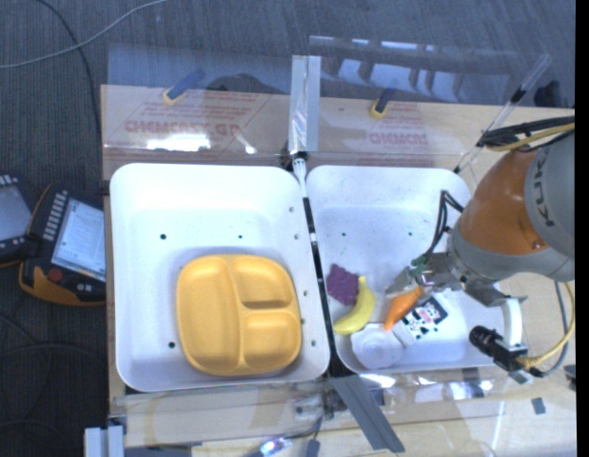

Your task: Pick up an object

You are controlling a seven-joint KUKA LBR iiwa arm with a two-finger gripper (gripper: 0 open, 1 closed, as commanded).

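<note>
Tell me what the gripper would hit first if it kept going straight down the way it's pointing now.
Most likely the orange carrot-shaped item: the gripper sits just above it in the right bin. A black-and-white patterned object lies right beside it. Depth is hard to judge from this slanted view.

This is a robot lab or test workshop, not a home. Two white bins point(142, 208) sit side by side on a plywood bench point(437, 122) over grey carpet point(47, 84), with loose cables point(66, 22) trailing across the floor. A control handset point(66, 246) with a screen lies beside the bench, and the grey and orange robot arm point(522, 217) reaches over the right bin
</note>
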